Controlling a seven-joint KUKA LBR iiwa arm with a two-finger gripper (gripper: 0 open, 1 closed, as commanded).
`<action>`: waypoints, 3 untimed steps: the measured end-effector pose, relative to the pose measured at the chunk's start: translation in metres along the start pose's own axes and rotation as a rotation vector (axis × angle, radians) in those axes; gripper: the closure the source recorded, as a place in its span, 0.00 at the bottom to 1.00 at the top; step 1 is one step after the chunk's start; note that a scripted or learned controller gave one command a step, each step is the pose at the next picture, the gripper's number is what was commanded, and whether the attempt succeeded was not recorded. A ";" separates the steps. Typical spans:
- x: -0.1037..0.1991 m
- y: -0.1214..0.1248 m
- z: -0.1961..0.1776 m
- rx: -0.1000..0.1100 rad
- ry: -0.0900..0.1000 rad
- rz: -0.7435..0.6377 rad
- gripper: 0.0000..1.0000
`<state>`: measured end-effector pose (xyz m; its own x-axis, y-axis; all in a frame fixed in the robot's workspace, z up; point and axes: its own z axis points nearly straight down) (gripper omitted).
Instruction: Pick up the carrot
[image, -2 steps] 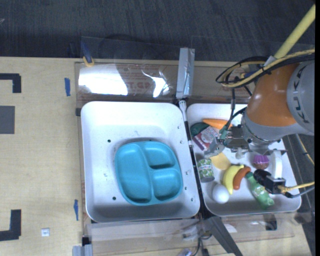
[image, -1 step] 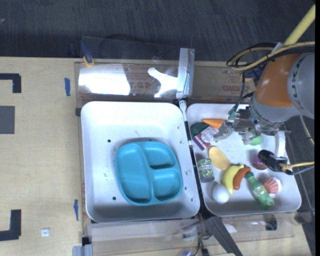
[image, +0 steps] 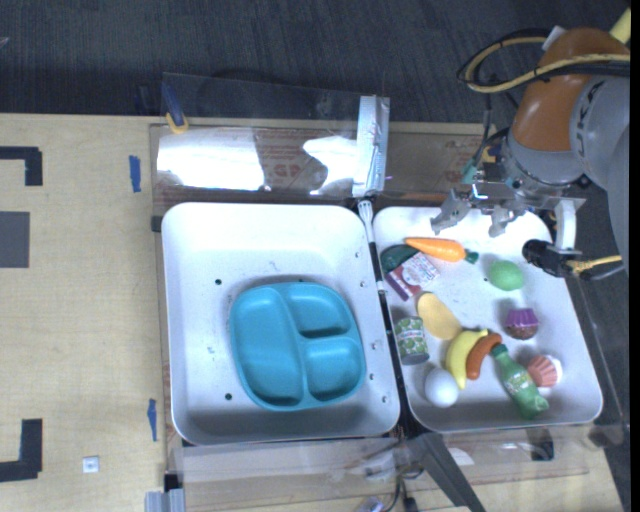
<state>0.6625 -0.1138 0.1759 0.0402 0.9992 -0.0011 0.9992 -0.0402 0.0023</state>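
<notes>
Near the right bin's (image: 590, 400) back edge, you are seeing the carrot (image: 437, 248) lying flat, apart from the other toys, so probably easy to take. Your pincer (image: 478, 212) is hovering just behind it, spread and holding nothing.

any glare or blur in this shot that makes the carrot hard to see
Camera view: strong glare washes out the clear panel behind the bins; the carrot in the right bin is evenly lit and distinct, though soft overall; the hand above it looks slightly blurred.
</notes>
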 end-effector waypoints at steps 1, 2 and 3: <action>0.001 0.001 0.073 0.000 0.002 0.136 0.00; 0.030 -0.016 -0.014 -0.008 0.000 0.022 0.00; 0.061 -0.018 -0.030 -0.003 0.000 -0.193 0.00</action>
<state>0.6466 -0.0518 0.2060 -0.1521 0.9884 -0.0017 0.9883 0.1521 0.0054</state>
